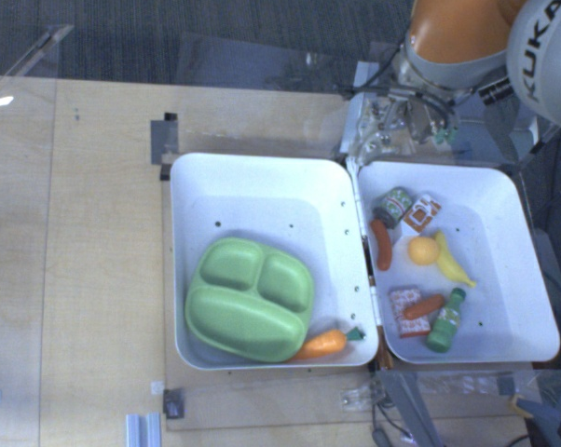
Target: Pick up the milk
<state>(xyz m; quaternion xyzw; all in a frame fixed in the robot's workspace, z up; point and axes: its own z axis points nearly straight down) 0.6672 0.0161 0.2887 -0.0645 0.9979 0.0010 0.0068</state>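
Carrot (321, 344) front | milk (421, 212) below end effector (413, 124) (well apart)

We see a green tray (251, 298) and carrot (321, 344) in the left bin (262, 177), and in the right bin (504, 203) two sausages (382, 243), banana (451, 264), orange (422, 250), green bottle (445, 320).

Arm is seen entering from upper right, orange band directly above the gripper (413, 124). Gripper is pointed downward. Finger detail is blurred.
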